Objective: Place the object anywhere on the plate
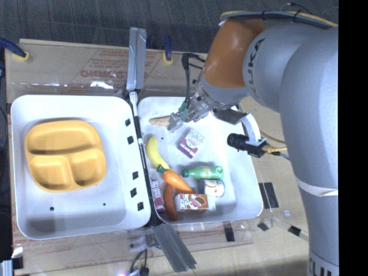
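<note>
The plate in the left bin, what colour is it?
Yellow: the plate has three compartments and shows best in the camera view from above.

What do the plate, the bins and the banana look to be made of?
Plate: likely moulded plastic, matte yellow, with three smooth rounded compartments. Bins, left and right: probably thin formed plastic, white and slightly glossy, with rounded corners and raised rims. Banana: seemingly toy plastic, given its even yellow and smooth skin, though that stays uncertain.

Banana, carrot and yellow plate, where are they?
banana (154, 152): camera view, middle of its curved body.
carrot (176, 181): camera view, its orange middle.
yellow plate (64, 130): camera view, its top compartment.
</note>
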You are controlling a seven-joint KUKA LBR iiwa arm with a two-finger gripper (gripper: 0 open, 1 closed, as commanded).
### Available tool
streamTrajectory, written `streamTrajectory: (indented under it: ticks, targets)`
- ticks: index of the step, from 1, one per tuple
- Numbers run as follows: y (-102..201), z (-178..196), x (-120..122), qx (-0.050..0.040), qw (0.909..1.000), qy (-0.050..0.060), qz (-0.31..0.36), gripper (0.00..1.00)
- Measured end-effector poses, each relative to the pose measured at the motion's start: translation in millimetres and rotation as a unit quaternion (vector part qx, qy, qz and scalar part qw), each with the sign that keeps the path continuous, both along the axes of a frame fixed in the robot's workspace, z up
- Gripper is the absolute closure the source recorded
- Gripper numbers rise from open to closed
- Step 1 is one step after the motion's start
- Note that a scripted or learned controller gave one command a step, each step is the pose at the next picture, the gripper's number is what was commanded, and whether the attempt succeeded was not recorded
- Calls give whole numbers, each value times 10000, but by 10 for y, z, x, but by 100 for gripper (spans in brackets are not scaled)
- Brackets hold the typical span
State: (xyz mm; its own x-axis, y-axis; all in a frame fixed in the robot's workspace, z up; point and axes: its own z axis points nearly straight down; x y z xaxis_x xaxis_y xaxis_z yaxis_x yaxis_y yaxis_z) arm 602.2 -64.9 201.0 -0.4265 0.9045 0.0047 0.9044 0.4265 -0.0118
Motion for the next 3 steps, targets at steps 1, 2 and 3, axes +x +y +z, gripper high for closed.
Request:
streamTrajectory:
  ticks: [1,2,3]
  targets:
    - [721,-109,-616,-12,9930,-9,-1184,100]
    - [1227,-124,-293,-22,9837,-26,-1798,100]
    - [2216,-478,-514,-33,9748,-9,-2231,100]
